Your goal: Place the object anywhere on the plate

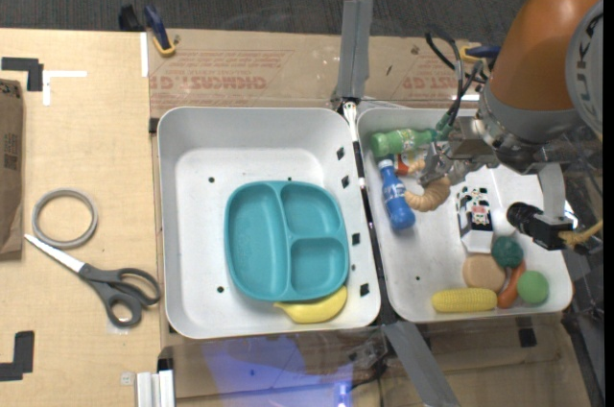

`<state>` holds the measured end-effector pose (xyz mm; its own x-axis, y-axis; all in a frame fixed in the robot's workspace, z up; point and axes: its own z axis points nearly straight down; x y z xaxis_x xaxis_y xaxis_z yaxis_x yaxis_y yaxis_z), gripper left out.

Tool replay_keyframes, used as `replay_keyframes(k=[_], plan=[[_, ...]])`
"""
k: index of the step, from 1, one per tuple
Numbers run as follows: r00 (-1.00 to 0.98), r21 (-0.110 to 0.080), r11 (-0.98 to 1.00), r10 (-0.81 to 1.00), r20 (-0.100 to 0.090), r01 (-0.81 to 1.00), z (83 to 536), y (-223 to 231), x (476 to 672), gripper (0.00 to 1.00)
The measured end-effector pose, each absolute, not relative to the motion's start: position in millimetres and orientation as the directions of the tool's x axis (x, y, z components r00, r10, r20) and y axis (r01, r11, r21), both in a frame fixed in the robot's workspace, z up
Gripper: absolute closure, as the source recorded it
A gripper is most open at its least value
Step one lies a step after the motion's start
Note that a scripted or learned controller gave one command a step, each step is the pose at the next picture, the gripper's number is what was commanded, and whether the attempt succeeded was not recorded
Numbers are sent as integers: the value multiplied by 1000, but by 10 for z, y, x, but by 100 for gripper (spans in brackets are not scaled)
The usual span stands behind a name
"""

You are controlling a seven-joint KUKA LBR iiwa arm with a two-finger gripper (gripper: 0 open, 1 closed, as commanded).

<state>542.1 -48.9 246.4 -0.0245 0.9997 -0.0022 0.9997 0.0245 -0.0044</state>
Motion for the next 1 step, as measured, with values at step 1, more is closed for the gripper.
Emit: replay_keyframes(k=[1], plan=[[-108, -5, 108, 994, -1, 994, 2003, 63, 5408, 100]])
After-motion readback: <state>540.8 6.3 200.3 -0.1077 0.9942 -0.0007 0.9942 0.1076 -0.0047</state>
